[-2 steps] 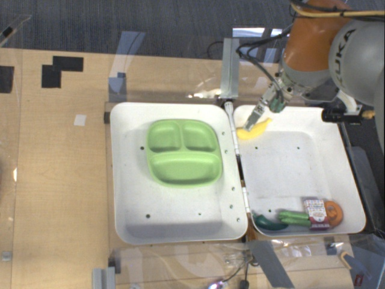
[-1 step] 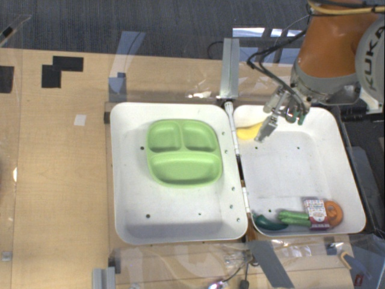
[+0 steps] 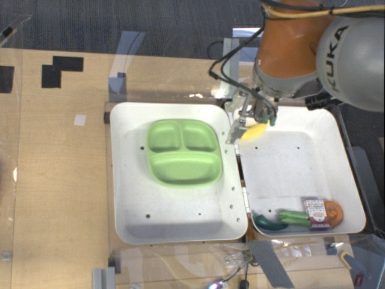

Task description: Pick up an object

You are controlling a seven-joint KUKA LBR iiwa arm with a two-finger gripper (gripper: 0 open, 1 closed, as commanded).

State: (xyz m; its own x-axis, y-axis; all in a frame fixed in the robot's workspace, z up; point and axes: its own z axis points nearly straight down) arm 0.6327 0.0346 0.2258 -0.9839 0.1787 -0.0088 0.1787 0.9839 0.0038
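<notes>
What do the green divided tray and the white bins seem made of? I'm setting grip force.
The green divided tray looks like molded plastic, matte, with rounded compartment edges. The white bins look like thin formed plastic, faintly glossy, with soft rounded walls; I can't be sure.

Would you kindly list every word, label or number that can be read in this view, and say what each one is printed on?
"KUKA": dark letters running down the grey arm.
Label on the small package in the right bin: red and white print, too small and blurred to read.
The green divided plate carries no legible text.
</notes>
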